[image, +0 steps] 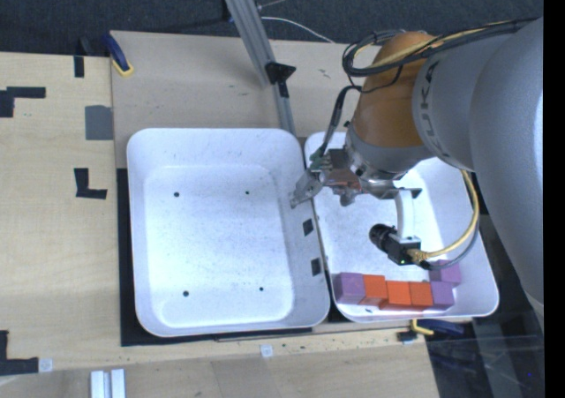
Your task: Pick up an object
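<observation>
Hanging over rt bin (446, 202), claw (323, 178) seems clear of blocks (397, 292).

You had just one mark to read there: dark lettering (427, 116) running along the grey arm (494, 105) beside its orange band (388, 114), probably part of "KUKA", though the slant blurred it.

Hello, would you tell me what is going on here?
A grey and orange robot arm reaches over the right bin to pick something up. Its pincer hangs near that bin's left wall, beside the other bin, and I see nothing held in it. The purple and orange blocks lie in a row along the right bin's near edge, apart from the pincer.
</observation>
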Controlling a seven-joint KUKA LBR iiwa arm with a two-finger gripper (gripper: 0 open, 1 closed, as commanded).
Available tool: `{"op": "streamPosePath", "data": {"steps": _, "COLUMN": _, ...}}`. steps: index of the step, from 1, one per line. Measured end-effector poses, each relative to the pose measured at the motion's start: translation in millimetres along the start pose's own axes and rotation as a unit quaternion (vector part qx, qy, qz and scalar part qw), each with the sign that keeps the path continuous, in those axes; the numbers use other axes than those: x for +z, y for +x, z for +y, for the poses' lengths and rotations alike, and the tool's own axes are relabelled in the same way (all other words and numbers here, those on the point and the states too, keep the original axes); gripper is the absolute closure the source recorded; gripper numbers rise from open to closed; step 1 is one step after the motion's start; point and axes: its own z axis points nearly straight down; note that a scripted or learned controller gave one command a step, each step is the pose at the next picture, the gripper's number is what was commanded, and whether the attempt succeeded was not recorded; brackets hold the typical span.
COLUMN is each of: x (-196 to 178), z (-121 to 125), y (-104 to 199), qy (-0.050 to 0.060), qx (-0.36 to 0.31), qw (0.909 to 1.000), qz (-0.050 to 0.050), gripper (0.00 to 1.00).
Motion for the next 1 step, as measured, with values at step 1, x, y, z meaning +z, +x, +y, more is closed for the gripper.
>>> {"op": "streamPosePath", "data": {"steps": 1, "x": 0.3, "z": -27.8, "y": 75.7, "qy": 0.002, "qx": 0.000, "qw": 1.0000, "qz": 0.000, "gripper": 0.00}}
